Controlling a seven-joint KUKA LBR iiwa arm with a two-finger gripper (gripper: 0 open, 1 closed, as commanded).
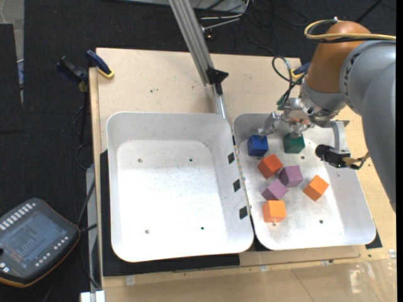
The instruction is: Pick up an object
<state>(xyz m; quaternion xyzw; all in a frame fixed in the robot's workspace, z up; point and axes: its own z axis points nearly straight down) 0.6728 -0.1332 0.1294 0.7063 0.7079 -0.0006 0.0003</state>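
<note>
We see the wide pale wooden bench (157, 74) carrying two shallow white plastic bins, the left bin (167, 181) bare inside and the right bin (340, 222) holding all the blocks. The grey arm with its orange band (337, 61) reaches in from three o'clock and hangs over the right bin's twelve o'clock end. Its gripper (291, 123) sits just above a small green cube (293, 144); whether it is released or clenched we cannot tell. A blue cube (257, 145) lies at nine o'clock of the green one, and towards six o'clock cluster an orange cube (271, 165), two purple cubes (291, 175) (274, 190), another orange cube (316, 187) and a third (274, 211). We judge the green cube the likely target: we should centre over it, square the wrist to its faces, and descend clear of the blue neighbour and the bin wall.
</note>
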